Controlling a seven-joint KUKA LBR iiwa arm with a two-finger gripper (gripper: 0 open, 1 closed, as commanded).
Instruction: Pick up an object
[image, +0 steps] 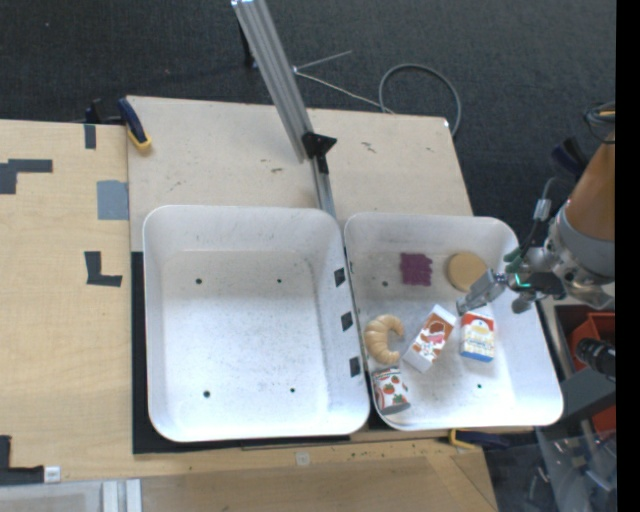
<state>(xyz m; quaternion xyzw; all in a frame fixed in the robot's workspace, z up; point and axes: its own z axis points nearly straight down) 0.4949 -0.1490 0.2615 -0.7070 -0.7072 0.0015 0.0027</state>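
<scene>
Small carton (477, 337) with red top and blue base lies flat in the right bin (530, 395), roughly its 3 o'clock area. Looks light, stiff cardboard, slick faces; best pinched across its narrow sides. Second carton (430, 339) just beside at 9 o'clock, croissant (383, 338) beyond. Gripper (487, 288) hovers at carton's 12 o'clock, holding nothing; finger state cannot be told.

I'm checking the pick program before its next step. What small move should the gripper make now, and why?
Probably a short drop straight down. The gripper hangs over the right bin, between the tan disc and the blue carton, with nothing seen between its fingers. The carton lies just below it in the view, apart from the red carton, so it seems the easiest target.
</scene>
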